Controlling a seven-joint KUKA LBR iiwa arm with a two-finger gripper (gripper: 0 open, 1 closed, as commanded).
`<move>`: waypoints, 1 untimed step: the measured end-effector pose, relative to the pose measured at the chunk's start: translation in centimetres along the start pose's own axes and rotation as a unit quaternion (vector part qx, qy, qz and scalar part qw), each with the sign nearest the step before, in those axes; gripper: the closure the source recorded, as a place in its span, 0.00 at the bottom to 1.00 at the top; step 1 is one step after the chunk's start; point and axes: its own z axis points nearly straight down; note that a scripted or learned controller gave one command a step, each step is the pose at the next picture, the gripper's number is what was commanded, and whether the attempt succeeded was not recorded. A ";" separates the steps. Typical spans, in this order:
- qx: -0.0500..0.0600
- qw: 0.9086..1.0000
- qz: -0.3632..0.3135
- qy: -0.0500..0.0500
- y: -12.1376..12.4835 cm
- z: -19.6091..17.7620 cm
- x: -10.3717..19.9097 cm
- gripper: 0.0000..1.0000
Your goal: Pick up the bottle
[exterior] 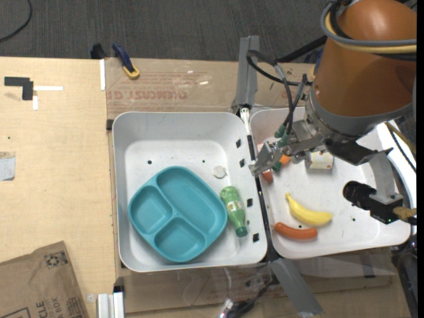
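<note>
Bottle (233,209) lies flat, cap toward bin's near edge; tool (267,164) state unclear.

The bottle (233,209) looks like translucent green plastic, the tray (177,214) matt teal plastic, the bins (173,134) smooth white.

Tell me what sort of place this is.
Likely a robotics lab bench for pick tests: two white bins on a plywood top, a clamp at its edge, and toy items like a bottle and banana.
</note>
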 end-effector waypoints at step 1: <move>-0.001 0.995 -0.099 0.000 3.4 0.9 -2.9 0.00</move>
